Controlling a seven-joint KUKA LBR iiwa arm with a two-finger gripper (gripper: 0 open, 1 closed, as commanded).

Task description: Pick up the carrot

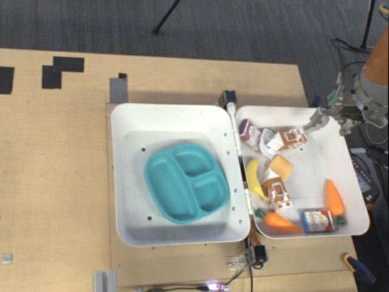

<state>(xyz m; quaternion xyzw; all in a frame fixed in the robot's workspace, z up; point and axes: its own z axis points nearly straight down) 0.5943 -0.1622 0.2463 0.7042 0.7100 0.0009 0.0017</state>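
Orange carrot (334, 199) lies at the right bin's (355, 181) lower right, near a small jar (317, 220); gripper (331, 110) hangs upper right, can't tell its opening, so I'd descend straddling the carrot's narrow width.

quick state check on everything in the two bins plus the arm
teal tray: flat in left bin, holds nothing
carrot: lying at right bin's front edge
second carrot: lying near right wall
can: on its side
banana: lying flat
gripper: above right bin's back corner, holding nothing

Grey arm (372, 105) with orange band (378, 62), thin cables, pale metal pincer (318, 119).
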